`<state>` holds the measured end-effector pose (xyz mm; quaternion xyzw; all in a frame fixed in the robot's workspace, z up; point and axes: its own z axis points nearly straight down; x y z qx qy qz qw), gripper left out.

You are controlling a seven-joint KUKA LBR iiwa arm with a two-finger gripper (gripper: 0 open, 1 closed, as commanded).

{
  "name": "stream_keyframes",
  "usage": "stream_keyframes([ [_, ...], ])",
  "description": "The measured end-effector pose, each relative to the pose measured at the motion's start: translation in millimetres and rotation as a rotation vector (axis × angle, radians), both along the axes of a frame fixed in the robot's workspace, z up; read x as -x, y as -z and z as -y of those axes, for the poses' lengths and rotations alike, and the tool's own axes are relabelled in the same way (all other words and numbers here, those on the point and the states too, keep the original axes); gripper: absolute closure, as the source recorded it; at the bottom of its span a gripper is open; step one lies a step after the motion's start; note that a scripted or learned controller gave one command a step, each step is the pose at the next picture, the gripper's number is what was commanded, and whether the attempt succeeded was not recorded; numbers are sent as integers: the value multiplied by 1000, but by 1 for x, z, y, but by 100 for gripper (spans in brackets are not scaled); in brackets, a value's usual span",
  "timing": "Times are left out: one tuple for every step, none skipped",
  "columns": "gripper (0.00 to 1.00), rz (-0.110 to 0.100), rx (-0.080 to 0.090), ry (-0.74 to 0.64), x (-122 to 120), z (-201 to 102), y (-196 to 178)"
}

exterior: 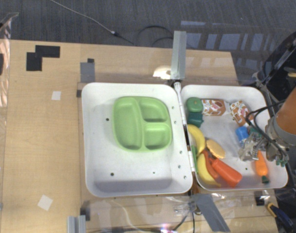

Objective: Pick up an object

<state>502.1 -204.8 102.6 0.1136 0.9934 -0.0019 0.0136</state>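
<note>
The pincer [250, 149] was seen low inside the right bin [271, 182], near that bin's right wall; whether it was wide or narrow could not be told. An orange carrot-like toy [261, 166] lay just beside it, toward the bin's front right corner. A blue piece [241, 133] sat just behind it. Along the bin's left wall were noted a green cup [194, 111], a banana [197, 139] and an orange-red toy [226, 172]. Two snack packets [213, 107] lay by the bin's back wall. A green divided plate [141, 123] was recorded in the left bin [97, 144], on the tabletop [41, 144].
</note>
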Motion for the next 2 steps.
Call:
stream_keyframes([
  [100, -14, -8, 124, -13, -47, -56],
  [0, -16, -8, 126, -12, -46, -55],
])
